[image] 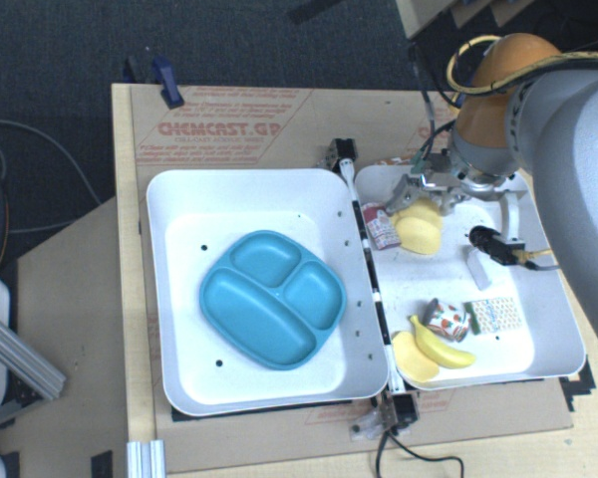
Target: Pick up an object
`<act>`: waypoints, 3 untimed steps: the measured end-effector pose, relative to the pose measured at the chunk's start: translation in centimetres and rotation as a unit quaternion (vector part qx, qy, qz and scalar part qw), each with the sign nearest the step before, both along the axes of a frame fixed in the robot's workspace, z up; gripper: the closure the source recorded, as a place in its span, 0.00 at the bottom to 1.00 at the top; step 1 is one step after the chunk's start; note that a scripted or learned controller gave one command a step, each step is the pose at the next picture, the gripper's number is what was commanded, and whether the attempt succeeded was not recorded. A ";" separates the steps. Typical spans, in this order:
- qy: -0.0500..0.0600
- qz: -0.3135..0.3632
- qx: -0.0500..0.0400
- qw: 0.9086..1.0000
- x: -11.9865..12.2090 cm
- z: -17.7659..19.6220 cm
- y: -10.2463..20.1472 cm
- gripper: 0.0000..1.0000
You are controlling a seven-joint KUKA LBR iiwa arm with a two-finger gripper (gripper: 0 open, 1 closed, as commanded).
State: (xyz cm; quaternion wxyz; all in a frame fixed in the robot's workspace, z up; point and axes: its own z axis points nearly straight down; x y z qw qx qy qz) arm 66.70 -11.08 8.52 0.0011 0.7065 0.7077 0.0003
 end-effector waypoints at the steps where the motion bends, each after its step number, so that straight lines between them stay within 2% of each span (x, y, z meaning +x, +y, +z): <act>1: -0.003 0.001 -0.001 1.000 0.2 1.2 0.0 1.00; 2: -0.003 0.000 -0.001 1.000 0.2 1.2 0.0 0.00; 3: 0.002 0.000 0.000 1.000 -0.1 0.0 0.3 0.00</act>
